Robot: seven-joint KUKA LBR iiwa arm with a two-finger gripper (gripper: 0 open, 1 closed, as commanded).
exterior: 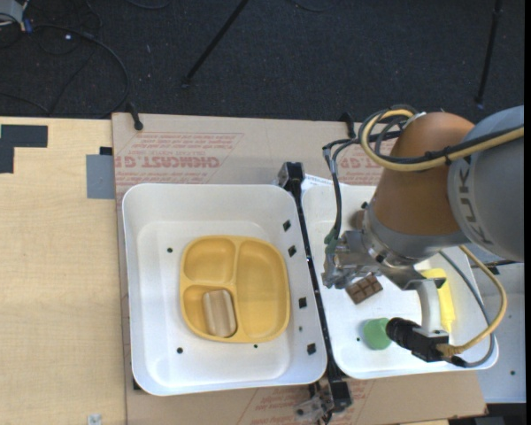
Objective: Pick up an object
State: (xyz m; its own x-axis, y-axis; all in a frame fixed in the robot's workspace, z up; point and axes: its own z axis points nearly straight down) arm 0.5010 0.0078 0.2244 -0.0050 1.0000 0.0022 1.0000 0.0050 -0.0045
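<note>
Hanging low in the right bin [347, 339], the pincer [341, 271] sits just left of the brown block [365, 289], the likeliest thing to be picked. The wrist covers its working end, so I cannot tell how wide it stands, whether it has anything in hold, or whether it touches the block at all. The main risk, as I judge it, is a close that lands beside the block instead of around it: the block looks flat and thin, so it could skid across the smooth floor or tip out on the lift. A green round piece [376, 335] lies near the block on its lower side and could be knocked if the block slides that way. The wall [305, 264] between the bins runs close on the block's left, leaving little margin for a sideways correction there. Bare floor opens below and left of the block, while the arm [425, 193] covers what lies above and right of it. Well left of the block, past the wall, the left bin [150, 326] holds a yellow tray [265, 282] with a tan piece [219, 312] in its lower-left compartment; the table [44, 282] stretches beyond.
</note>
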